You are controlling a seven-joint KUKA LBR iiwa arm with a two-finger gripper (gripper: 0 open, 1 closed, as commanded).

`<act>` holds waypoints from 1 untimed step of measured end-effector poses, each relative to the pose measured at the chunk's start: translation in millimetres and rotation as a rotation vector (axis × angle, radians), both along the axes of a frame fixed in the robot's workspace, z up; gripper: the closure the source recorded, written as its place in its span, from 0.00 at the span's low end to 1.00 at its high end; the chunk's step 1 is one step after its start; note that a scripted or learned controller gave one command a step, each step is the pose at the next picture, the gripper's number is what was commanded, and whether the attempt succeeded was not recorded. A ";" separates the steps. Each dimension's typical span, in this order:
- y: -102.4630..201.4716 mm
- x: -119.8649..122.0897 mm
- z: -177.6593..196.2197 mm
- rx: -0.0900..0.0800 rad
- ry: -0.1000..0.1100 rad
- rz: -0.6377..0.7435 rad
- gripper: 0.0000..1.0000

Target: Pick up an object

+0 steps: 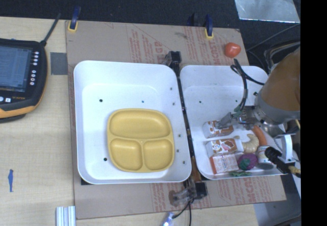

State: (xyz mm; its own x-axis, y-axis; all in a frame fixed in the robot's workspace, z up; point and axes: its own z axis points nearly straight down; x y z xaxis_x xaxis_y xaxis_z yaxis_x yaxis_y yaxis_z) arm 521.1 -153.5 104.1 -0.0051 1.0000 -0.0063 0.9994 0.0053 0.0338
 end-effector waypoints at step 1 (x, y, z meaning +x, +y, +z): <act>-47.2 68.6 52.0 0.005 0.035 -0.001 0.00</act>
